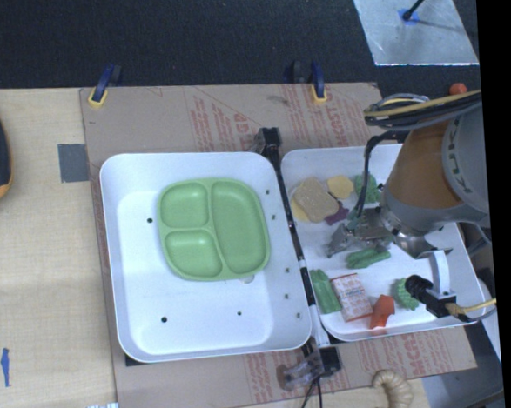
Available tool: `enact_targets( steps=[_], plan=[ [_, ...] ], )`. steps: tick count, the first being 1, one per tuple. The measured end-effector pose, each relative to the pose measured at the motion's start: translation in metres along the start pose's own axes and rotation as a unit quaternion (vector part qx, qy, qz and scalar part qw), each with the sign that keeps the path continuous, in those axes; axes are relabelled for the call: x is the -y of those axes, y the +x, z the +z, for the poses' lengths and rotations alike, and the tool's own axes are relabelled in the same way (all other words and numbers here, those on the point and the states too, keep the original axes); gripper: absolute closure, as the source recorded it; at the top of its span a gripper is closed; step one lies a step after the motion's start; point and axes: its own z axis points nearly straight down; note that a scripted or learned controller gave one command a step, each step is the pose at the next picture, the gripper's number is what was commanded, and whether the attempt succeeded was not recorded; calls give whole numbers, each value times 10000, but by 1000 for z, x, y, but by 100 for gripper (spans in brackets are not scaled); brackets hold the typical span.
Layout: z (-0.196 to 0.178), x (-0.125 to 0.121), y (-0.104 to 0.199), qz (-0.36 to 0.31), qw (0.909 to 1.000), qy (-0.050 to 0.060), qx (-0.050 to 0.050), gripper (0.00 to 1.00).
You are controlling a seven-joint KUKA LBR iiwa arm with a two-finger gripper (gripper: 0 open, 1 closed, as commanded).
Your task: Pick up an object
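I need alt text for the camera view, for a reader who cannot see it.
A grey arm with an orange band reaches into the right white bin, its gripper low among small toy food pieces. The left white bin holds a green divided plate.

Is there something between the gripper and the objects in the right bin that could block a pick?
Nothing visible blocks it. The gripper is already down in the right bin, among the objects: a green piece lies right beside it and a tan round piece just above it in the view. The objects lie close together.
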Motion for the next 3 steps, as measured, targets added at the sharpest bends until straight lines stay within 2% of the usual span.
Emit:
enact_targets(
  steps=[1,2,3],
  plan=[
    [-3,-95,-15,1,10000,5,-17,0],
    [2,-101,16,3,10000,31,-24,0],
    [2,-121,2,-3,10000,28,-29,0]
  ],
)
